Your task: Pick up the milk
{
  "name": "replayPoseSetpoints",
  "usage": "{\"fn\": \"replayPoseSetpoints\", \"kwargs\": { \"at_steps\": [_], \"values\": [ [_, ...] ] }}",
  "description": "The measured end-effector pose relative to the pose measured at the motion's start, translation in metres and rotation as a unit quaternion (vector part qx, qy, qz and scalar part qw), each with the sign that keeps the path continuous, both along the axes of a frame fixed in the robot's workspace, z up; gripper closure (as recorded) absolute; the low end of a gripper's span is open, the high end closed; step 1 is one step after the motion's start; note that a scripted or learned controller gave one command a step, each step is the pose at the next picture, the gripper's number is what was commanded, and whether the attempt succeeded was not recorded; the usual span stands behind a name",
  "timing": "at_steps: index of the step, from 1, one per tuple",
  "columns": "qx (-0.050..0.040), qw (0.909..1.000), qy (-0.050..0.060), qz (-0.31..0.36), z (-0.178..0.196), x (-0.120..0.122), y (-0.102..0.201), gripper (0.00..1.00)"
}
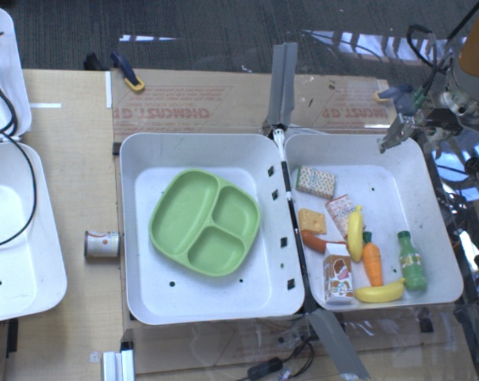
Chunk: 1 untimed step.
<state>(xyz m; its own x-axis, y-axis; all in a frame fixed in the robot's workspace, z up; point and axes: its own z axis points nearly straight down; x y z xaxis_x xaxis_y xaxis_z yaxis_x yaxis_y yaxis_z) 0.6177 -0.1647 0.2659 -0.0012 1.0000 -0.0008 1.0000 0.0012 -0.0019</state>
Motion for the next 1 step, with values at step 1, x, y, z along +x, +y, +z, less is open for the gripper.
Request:
{"fn": "replayPoseSetpoints", "kwargs": {
  "at_steps": [1],
  "values": [
    [0.0001,0.9899,0.001,-0.142,-0.1601,-0.0642,0.0207,0.0]
  ]
}}
